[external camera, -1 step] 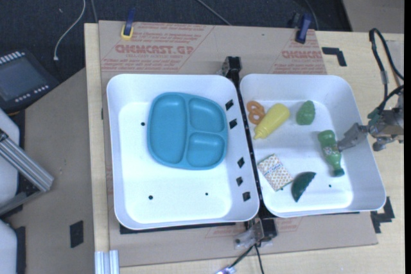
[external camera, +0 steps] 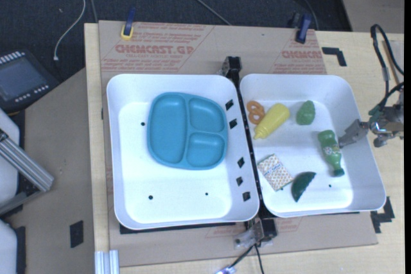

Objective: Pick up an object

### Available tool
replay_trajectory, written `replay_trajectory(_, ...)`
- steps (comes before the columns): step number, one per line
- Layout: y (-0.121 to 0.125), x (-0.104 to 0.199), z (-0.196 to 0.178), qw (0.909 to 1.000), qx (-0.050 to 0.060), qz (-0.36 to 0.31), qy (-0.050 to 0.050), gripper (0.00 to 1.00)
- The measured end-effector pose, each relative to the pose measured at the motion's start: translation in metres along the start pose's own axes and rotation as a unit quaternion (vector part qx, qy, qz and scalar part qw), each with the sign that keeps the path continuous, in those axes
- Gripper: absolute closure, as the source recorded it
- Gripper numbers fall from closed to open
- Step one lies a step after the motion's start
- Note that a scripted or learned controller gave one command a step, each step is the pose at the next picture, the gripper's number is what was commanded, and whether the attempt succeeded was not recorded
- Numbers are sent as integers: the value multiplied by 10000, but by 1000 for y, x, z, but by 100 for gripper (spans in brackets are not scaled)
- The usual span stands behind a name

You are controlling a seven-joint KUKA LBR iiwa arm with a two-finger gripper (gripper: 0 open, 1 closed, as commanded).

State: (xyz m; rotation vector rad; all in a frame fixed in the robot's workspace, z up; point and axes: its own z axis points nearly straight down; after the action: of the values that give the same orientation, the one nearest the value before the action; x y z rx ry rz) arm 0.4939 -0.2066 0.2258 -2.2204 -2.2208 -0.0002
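I've got the hand (external camera: 357, 131) at the rt bin's (external camera: 359, 192) 3 o'clock rim, low over it; can't tell if it's spread or pressed together. Nearest pick is the green bottle (external camera: 331, 151), just beside the hand toward 8 o'clock, apart from it as far as I see. Its long axis runs 11-to-5, so I'd approach w/ the hand set across that line.

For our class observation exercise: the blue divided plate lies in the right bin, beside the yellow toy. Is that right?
Not quite. The camera view shows the blue divided plate alone in the left bin; the yellow toy lies in the right bin.
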Motion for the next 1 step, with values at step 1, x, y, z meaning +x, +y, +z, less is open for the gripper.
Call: replay_trajectory(1,9,-2,57,10000,21,1,10,0)
